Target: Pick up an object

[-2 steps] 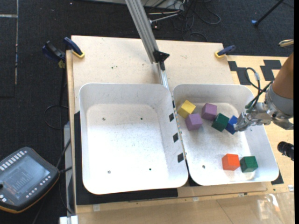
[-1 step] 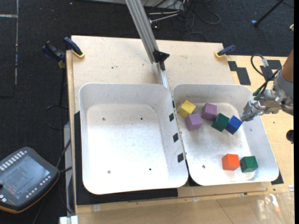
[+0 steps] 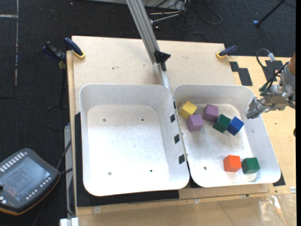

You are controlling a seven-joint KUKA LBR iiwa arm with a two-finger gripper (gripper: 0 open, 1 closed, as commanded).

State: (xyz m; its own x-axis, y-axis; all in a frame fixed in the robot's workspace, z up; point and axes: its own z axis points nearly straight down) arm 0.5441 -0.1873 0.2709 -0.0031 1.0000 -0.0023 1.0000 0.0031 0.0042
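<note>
Seven blocks sat in the right bin [image 3: 263, 140] w/ the blue block [image 3: 236, 125] nearest the gripper [image 3: 254, 111] at its right rim; green block [image 3: 222, 123] touching it; finger state unclear.

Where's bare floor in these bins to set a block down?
The left bin has its whole floor bare. In the right bin, one free patch lies between the purple cube and the orange cube. The far end is crowded: yellow cube, blue cube, gripper at the rim.
</note>
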